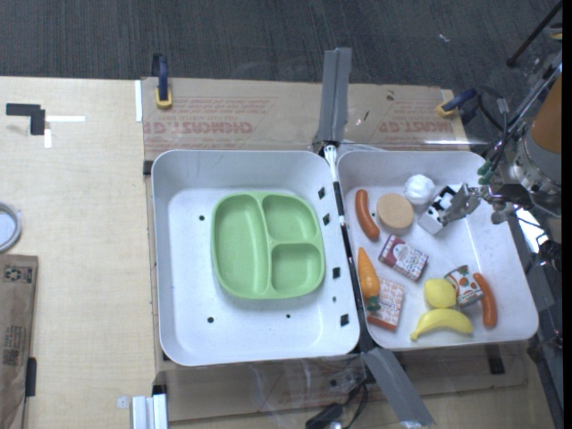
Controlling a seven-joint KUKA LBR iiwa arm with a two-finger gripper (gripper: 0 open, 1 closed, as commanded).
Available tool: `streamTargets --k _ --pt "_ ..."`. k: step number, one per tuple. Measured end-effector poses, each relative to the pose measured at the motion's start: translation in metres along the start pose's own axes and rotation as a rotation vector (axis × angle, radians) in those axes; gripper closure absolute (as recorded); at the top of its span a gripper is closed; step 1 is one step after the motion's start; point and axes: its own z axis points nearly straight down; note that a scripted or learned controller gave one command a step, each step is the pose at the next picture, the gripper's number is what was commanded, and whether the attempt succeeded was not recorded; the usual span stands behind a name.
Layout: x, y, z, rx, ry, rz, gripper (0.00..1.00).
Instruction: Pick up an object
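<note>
You see the banana (441, 323) at the near edge of the right bin (518, 266), with the lemon (438, 292) touching it just behind. The green plate (267, 244) lies in the middle of the left bin (170, 239). Toward the far edge, the claw (463, 202) is over a small black-and-white object (436, 213) (fingers too blurred; you cannot tell their state).

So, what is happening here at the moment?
A robot arm reaches in from the right, and its pincer is low in the right bin, close to a small black and white object. Toy food lies around it: a banana, a carrot, sausages. The left bin holds a green divided plate.
</note>
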Motion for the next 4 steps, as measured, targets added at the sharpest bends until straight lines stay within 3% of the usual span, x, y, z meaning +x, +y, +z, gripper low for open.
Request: streamTargets --k 1,2,3,4 --pt "0.005 -0.026 0.102 -0.001 0.0 -0.133 0.0" --pt "-0.041 -0.056 0.145 -0.001 0.001 -0.189 0.0" --pt "-0.058 -0.027 0.144 -0.005 -0.002 -0.354 0.0" --pt "-0.059 -0.026 0.133 -0.007 -0.002 -0.35 1.0"
